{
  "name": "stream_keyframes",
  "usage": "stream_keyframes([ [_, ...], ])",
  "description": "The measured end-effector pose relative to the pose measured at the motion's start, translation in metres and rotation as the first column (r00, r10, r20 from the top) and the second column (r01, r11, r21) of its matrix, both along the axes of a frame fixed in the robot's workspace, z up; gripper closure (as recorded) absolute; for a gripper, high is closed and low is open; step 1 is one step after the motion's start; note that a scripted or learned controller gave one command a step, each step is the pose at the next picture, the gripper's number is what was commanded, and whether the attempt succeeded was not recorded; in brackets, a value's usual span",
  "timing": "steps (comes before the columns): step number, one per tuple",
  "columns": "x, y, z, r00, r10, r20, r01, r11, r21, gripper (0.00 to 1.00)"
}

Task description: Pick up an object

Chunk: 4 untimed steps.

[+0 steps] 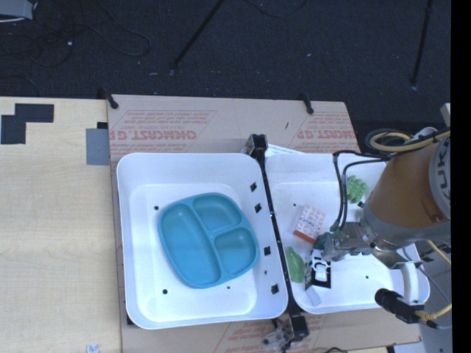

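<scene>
My gripper [319, 269] is low in the right bin [353, 300], near its front left corner. A green object [296, 264] lies just left of the gripper, close against it; I cannot tell if they touch. An orange and white packet [309, 223] lies a little behind the gripper. Another green object [356, 188] sits farther back in the same bin, partly behind a black cable. The arm's grey and orange wrist [405, 197] hides the right half of this bin.
The left bin [140, 197] holds a blue divided plate [208, 238] at its middle. A black divider [268, 226] runs between the two bins. Both stand on cardboard [191, 123], with pale bench to the left.
</scene>
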<state>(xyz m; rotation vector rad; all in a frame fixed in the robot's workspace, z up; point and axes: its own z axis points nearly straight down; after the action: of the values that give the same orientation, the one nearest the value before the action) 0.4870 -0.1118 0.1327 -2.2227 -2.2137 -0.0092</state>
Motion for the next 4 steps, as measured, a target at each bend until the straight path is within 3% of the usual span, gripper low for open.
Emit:
stream_keyframes([
  [1,0.010,-0.003,0.058,1.000,0.005,0.002,-0.005,1.000,-0.008,1.00],
  [2,0.003,0.000,0.104,1.000,0.005,0.000,-0.005,1.000,-0.007,1.00],
  [3,0.004,-0.001,0.122,1.000,0.005,-0.002,-0.005,1.000,-0.007,1.00],
  [4,0.010,0.054,0.127,1.000,0.010,-0.002,-0.010,1.000,-0.005,1.00],
])
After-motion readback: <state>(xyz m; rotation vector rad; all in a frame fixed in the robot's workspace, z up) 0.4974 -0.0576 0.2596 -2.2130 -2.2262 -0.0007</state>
